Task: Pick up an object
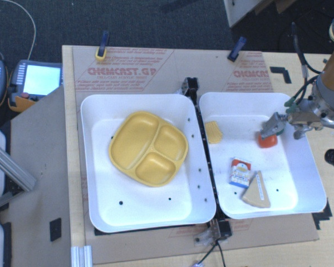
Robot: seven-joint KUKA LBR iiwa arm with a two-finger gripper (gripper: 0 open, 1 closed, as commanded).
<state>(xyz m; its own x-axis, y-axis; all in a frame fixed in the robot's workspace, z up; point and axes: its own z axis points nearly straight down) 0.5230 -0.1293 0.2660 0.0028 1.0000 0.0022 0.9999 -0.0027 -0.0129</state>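
Presently the claw (271,128) is seen low over the right bin (300,202), reached in from the right, and is set directly above a small red-orange object (268,141), which lies touching or just beneath it; whether it is clenched or released cannot be told. Nearer the front, a small packet (240,173) and a tan wedge (257,192) are placed side by side. A yellow divided plate (148,148) is held by the left bin (100,204).
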